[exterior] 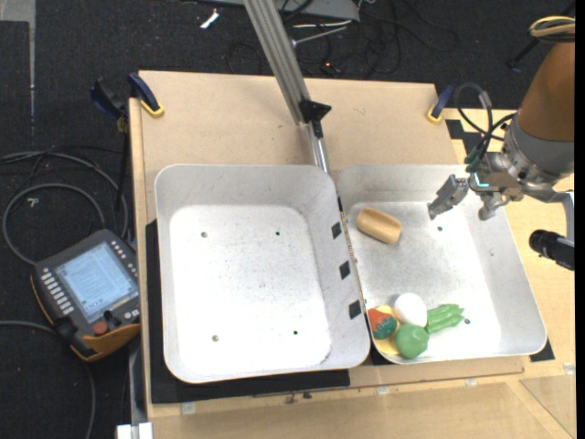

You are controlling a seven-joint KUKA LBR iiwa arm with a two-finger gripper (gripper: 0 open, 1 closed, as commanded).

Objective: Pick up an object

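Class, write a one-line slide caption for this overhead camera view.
Open gripper above the right bin, which holds a tan roll and a toy cluster.

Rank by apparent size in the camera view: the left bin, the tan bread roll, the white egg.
1. Left bin, by far the largest.
2. Tan bread roll.
3. White egg, partly tucked among other toys, so its gap with the roll is unsure.

My tool (468, 199) is grey metal with a small teal spot, under my orange band. Both bins are white with fine dark speckles: the left bin (183, 199) and the right bin (498, 273), on a pale tan desk (238, 117). Inside the right one lie a tan roll (378, 225), a white ball (409, 308) and green toys (430, 329) beside a red-and-yellow piece (381, 322).
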